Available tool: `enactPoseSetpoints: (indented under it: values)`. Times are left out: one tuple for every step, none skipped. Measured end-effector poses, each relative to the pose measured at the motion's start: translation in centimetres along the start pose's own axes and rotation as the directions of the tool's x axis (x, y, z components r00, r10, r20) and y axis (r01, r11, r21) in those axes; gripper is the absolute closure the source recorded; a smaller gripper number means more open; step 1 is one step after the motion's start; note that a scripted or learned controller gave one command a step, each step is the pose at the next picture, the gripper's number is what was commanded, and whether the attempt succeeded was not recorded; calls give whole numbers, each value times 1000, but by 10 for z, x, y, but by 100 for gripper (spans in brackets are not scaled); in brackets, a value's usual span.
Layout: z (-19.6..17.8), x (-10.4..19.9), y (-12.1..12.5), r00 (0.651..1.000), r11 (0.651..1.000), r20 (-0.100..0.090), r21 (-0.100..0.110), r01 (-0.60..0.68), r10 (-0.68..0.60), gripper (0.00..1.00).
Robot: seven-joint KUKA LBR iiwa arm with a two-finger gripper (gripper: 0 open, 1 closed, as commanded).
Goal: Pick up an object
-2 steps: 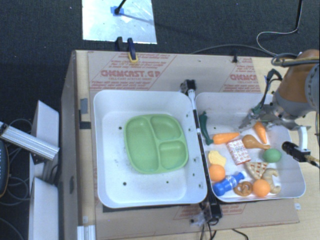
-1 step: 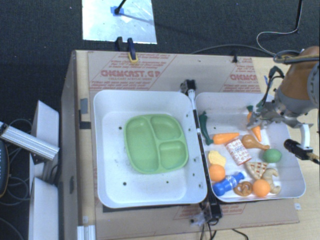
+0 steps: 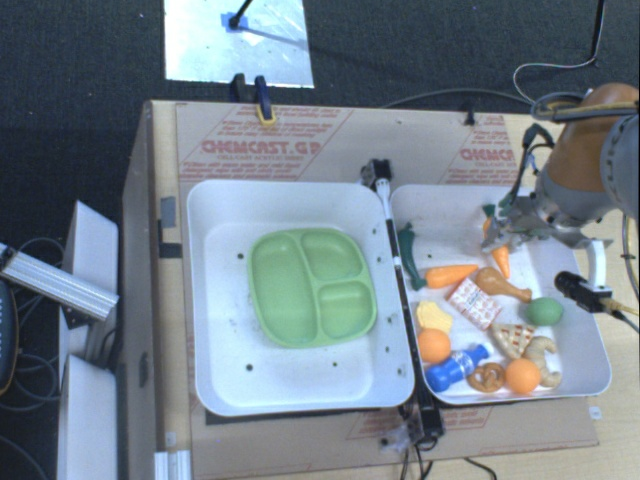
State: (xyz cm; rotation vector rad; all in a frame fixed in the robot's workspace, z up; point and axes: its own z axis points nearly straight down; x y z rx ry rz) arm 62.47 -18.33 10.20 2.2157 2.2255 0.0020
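My gripper (image 3: 498,230) hangs low over the far side of the right bin (image 3: 440,203), at the end of the grey arm with the orange band (image 3: 590,143). A small orange piece (image 3: 500,261) lies just below it, touching or nearly touching. Close by in the bin lie a long carrot (image 3: 452,275), a brown drumstick (image 3: 503,287) and a red-and-white box (image 3: 474,304). Nearer the front are a green ball (image 3: 544,311), two oranges (image 3: 433,345) (image 3: 522,375), a blue bottle (image 3: 458,365), a pretzel (image 3: 489,376) and a pizza slice (image 3: 513,338).
The left bin (image 3: 225,268) holds a green divided plate (image 3: 312,286). A dark green item (image 3: 406,243) lies along the right bin's left wall, beside the divider between the bins. A black cable end (image 3: 580,290) juts in over the right rim.
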Motion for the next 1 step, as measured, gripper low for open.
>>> enactPoseSetpoints:
  values:
    - [8,19,10,1000,1000,0,1,0,0,100]
